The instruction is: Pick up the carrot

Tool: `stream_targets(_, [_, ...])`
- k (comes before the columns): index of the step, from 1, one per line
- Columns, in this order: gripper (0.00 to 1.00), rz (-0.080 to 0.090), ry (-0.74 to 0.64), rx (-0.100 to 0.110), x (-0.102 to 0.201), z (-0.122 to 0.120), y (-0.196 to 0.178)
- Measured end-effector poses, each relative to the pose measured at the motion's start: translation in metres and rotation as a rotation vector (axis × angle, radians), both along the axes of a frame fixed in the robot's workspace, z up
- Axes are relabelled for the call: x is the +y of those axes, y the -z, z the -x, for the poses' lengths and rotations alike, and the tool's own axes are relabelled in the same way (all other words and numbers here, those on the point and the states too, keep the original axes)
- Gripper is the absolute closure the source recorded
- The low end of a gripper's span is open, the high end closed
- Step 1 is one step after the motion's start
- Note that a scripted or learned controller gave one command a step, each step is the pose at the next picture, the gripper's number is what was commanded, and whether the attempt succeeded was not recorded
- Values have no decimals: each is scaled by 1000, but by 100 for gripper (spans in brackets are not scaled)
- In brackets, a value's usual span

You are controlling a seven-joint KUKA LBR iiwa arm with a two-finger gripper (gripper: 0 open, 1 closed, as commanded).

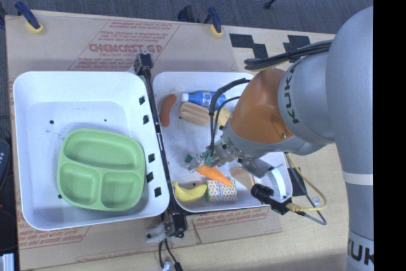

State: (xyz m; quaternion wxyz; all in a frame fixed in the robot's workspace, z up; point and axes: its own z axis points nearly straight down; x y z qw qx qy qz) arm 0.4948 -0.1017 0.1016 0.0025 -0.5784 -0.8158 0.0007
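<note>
The carrot (213, 172) lies in the right bin (166, 130) toward its near edge, just above a patterned cup (221, 191) and beside a banana (189, 192). The gripper (209, 157) sits right over the carrot's upper end, its opening impossible to tell from here. A green divided plate (101, 170) rests in the left bin (38, 105).

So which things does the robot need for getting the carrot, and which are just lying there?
Needed:
carrot
gripper, right above the carrot

Just lying about:
banana
blue bottle
sausage
green tray in the left bin
patterned cup
</note>
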Motion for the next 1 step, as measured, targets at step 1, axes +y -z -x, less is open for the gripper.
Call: stream_targets(1, [100,3,623,0,33,18,-90])
